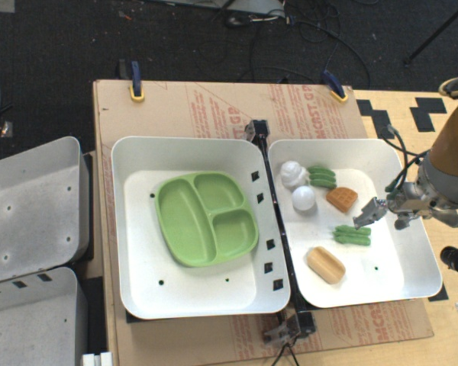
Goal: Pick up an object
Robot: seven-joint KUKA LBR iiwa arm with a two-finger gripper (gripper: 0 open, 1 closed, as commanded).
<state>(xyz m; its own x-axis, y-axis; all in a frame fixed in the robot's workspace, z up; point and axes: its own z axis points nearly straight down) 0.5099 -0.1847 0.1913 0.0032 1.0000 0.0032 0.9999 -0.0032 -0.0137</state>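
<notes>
We see the arm [449, 158] reaching in from the right over the right bin [412, 277], its gripper [370, 213] just above the green bean pod [353, 235], grip state unclear.

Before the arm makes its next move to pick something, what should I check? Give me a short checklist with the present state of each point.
1. End effector is over the right white bin: ok.
2. Nothing is between its fingers: ok.
3. Nearest target, the green bean-shaped toy, lies just below the fingertips and apart from the other items: ok.
4. Finger opening is wide enough: cannot tell.
5. Tan oval bread-shaped toy lies clear of the approach: ok.
6. Green divided plastic plate sits in the left bin, out of the way: ok.
</notes>
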